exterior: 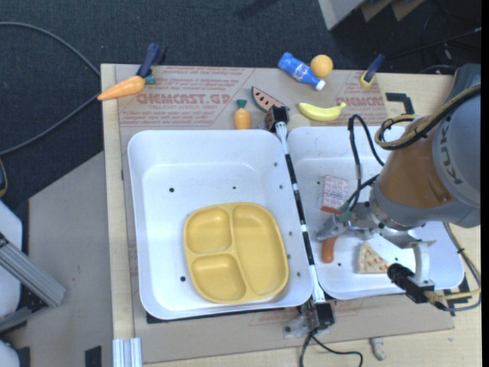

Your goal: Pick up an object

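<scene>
In the right bin [397, 285], the gripper [336, 224] hangs low over a small orange sausage-shaped toy [328, 250] lying just below it, near the bin's left wall. Jaw state: cannot tell from here. Risk: a closure may miss or nudge the toy against the wall; the pizza-slice toy [371, 260] lies close by.

Yellow tray [235, 260] (left bin [153, 205])
</scene>
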{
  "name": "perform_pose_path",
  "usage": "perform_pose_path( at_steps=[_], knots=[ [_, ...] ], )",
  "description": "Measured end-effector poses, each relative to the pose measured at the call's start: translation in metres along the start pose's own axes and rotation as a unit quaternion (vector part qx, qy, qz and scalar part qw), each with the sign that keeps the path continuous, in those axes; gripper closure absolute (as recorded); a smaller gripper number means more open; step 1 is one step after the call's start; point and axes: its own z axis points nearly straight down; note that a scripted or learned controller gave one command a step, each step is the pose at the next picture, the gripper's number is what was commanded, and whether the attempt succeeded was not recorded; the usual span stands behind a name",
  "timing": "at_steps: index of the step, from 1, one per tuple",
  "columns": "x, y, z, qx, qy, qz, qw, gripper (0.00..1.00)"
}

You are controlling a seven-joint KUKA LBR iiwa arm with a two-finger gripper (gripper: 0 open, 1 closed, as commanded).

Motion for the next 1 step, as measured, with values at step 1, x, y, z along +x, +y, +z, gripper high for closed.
perform_pose_path(
  at_steps=[1],
  knots=[
    [0.0002, 0.0001, -0.0096, 0.0, 0.0, 0.0, 1.0, 1.0]
  ],
)
